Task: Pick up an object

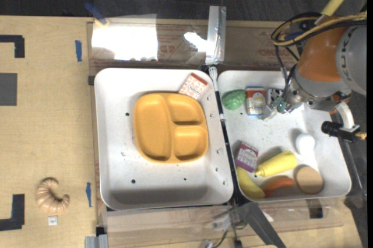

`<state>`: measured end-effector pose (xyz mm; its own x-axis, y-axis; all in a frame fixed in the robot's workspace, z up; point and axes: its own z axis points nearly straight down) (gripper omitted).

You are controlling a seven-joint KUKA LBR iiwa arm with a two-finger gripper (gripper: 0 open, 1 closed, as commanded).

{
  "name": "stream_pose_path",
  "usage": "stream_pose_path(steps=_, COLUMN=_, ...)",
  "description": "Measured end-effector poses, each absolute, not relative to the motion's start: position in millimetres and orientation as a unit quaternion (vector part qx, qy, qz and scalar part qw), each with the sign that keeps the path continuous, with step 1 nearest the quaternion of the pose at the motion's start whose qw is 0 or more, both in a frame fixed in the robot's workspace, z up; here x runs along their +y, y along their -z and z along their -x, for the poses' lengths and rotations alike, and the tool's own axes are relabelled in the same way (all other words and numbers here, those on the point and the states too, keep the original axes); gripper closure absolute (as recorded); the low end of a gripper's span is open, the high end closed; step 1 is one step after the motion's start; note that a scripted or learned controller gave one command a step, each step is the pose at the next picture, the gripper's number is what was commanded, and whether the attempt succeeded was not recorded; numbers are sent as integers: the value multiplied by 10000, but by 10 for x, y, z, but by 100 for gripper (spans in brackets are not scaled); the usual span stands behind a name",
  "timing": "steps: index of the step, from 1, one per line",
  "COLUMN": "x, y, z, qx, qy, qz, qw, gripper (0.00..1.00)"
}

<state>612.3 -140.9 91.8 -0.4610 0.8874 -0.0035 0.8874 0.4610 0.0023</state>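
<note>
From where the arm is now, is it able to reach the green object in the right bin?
Probably yes. The green object lies in the right bin, near its far left corner, with open space above it. The pincer is in the same bin, and just the small can stands between them, so coming from above looks free.

No legible text anywhere, printed label on the small can too blurred to read, red-and-white packet in the left bin and purple packet in the right bin showing only unreadable markings
</note>
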Motion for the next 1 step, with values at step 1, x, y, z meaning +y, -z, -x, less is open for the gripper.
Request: stream_pose_path(steps=1, x=-1496, y=-888, z=-5296, qx=9225, qy=-7, qz=-3860, qw=39, gripper=100)
